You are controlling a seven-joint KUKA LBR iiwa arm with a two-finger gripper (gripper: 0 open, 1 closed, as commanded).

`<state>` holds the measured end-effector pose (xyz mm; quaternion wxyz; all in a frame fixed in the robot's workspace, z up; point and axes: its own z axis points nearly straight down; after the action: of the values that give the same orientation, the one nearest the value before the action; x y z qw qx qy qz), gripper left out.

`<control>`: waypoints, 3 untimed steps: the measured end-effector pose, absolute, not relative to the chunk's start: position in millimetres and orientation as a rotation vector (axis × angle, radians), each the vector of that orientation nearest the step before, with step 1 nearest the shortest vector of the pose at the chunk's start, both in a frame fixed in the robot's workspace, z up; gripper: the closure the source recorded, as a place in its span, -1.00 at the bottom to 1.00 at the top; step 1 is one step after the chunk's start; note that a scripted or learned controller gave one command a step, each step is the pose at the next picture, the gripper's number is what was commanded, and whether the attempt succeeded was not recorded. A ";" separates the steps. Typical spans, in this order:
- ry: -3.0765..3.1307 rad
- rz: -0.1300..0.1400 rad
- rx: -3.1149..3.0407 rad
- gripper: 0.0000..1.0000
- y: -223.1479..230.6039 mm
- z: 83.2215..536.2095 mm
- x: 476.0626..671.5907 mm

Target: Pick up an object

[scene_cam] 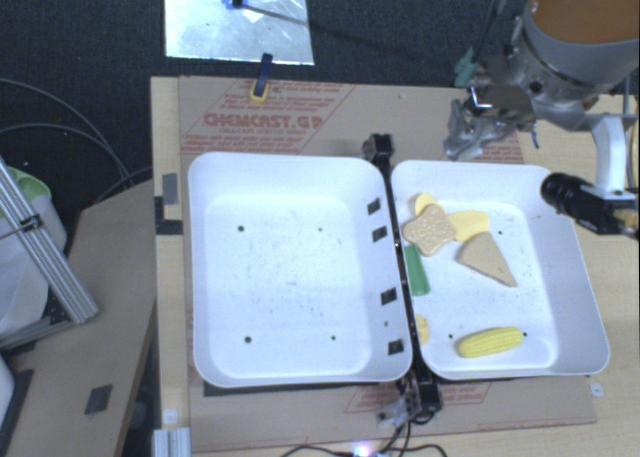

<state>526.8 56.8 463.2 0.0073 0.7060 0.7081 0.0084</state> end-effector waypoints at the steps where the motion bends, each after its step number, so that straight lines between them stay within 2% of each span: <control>1: 2.227 -0.008 2.223 1.00 73.4 362.4 484.6; 2: 2.214 0.008 2.220 1.00 25.4 414.5 498.0; 3: 2.227 -0.015 2.228 1.00 30.8 193.7 484.2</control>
<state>484.2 30.8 193.7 -0.0044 0.7072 0.7070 -0.0047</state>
